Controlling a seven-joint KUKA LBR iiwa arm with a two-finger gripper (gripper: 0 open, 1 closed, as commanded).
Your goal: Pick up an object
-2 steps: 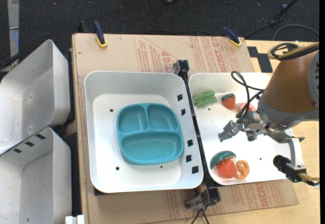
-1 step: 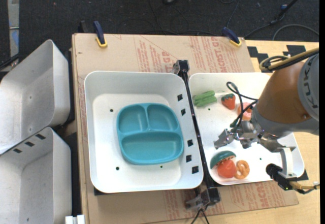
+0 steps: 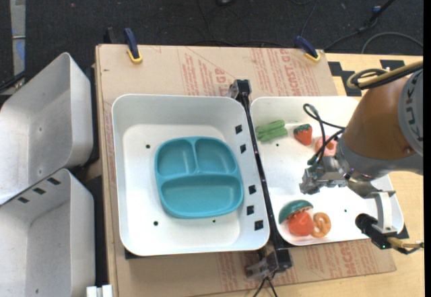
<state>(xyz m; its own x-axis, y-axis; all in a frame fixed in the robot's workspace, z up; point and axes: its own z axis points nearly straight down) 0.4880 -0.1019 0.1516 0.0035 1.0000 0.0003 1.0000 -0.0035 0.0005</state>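
Observation:
The right bin holds several toy foods. A green pod and a red strawberry lie near its far left corner. A pink piece is partly hidden behind the arm. At the near edge a red fruit with a teal cap lies beside an orange pretzel. My gripper hangs low over the middle of this bin, just above the red fruit and below the pink piece. Nothing can be seen held in it.
The left bin carries a teal divided plate. A black divider with clips runs between the two bins. The grey and orange arm covers the right bin's right side. Two white tubs stand off the bench at left.

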